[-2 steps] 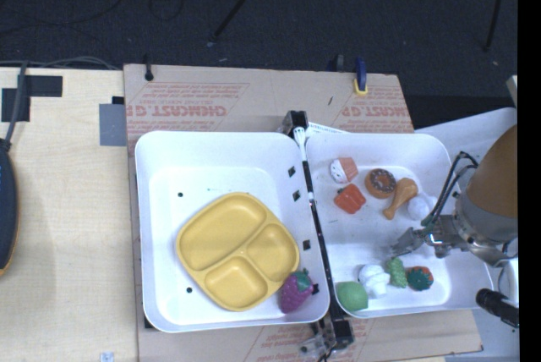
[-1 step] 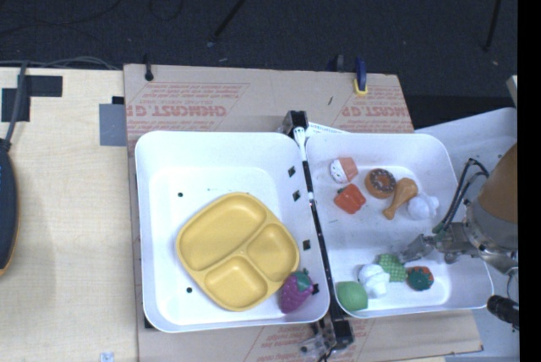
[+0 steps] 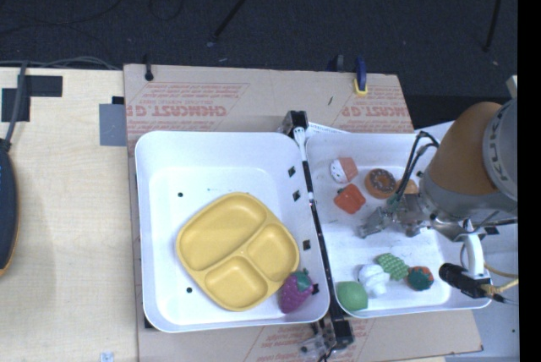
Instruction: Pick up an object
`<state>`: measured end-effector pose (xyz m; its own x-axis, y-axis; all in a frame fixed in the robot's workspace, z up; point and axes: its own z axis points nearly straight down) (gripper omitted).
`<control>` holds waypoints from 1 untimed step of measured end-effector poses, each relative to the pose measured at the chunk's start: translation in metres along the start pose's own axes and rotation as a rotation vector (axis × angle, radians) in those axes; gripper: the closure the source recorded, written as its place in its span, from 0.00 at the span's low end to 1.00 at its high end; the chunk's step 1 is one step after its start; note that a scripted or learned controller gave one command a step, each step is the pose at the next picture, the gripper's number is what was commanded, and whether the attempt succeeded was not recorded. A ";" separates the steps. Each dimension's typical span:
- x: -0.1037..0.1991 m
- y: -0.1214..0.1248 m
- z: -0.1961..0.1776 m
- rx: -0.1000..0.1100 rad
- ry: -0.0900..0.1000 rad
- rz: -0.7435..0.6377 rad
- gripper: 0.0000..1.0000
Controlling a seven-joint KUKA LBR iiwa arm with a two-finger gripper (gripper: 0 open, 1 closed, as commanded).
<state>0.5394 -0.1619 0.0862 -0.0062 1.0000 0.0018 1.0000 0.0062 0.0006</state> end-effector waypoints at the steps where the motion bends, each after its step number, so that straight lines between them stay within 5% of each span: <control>1: -0.030 -0.042 -0.002 0.003 -0.001 0.008 0.00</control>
<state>0.4976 -0.1924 0.0879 0.0015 1.0000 0.0008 1.0000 -0.0015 -0.0024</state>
